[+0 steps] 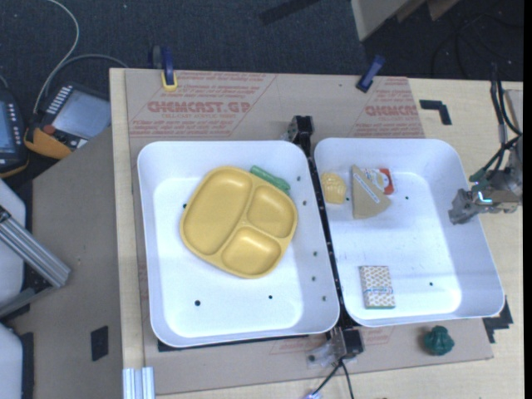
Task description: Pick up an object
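Note:
The right bin [432, 248] holds a small yellow lump [333, 188] at its back left. Beside it lies a tan wedge [366, 198] with a red and white piece [381, 178] against it. A small patterned box [377, 287] lies near the front. In the left bin [158, 248] a yellow divided plate [239, 221] rests, and a green piece [270, 178] pokes out behind it. My gripper [472, 200] hangs small and grey over the right bin's right rim, apart from every object.
A dark green lump [436, 340] sits on the bench in front of the right bin. Blue clamps [369, 74] hold the cardboard sheet at the back. Cables [505, 152] run down at the far right, behind the gripper.

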You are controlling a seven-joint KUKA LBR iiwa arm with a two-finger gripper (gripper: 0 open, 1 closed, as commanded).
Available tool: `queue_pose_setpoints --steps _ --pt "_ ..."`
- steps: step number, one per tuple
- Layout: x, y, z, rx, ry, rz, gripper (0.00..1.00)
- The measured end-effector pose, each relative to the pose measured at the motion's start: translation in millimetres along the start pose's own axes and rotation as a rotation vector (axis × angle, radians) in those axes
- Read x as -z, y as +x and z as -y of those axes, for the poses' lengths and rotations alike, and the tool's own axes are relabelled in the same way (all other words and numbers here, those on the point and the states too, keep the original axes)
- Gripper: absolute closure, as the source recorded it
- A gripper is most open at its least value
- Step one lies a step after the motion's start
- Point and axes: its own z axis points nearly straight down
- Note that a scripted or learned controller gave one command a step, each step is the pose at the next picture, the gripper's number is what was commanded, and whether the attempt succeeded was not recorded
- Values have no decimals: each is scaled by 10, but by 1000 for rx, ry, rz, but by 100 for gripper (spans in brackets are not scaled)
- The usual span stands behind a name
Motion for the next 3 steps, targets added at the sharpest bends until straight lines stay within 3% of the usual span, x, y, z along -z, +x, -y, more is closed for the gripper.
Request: queue_pose_setpoints --steps 2,3 --pt "-34 854 -550 5 0 -3 100" --pt "13 1402 -668 5 1 -4 100"
